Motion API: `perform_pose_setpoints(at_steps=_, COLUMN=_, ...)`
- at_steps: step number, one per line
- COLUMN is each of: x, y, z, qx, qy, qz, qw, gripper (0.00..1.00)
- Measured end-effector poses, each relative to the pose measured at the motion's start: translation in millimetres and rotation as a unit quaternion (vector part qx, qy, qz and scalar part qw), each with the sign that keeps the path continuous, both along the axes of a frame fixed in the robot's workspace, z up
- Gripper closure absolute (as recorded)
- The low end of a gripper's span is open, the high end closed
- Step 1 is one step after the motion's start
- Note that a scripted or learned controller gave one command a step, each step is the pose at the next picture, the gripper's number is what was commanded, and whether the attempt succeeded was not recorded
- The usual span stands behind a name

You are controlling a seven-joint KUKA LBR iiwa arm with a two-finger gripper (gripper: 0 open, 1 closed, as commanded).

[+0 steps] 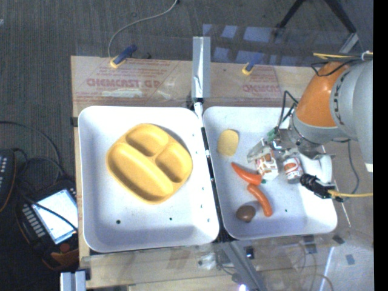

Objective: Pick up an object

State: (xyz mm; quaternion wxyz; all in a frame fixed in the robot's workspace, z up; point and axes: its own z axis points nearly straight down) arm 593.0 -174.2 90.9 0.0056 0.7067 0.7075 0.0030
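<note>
The gripper [274, 162] hangs low in the right bin [315, 223], near its middle right, with the orange-banded wrist [318, 105] above it. Just to its left lies an orange carrot-like piece [245, 173], with a second orange piece [260, 200] below it. A brown round object [245, 213] rests near the bin's front. A pale yellow oval piece [228, 142] sits at the upper left of this bin. Nothing can be made out between the gripper's fingers.
The left bin [97, 126] holds a yellow divided tray [149, 161]. A metal post [200, 65] stands behind the seam between the bins. Cables run along the right bin's right side [321, 190].
</note>
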Motion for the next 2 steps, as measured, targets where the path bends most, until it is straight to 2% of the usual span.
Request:
perform_pose_setpoints(at_steps=1, x=1.1, y=1.1, z=9.7, qx=0.0011, qy=-0.001, qz=0.000, qw=1.0000, gripper=1.00)
perform_pose_setpoints(at_steps=2, x=14.7, y=37.8, z=84.5, qx=0.0018, qy=0.006, qz=0.001, qw=1.0000, gripper=1.00)
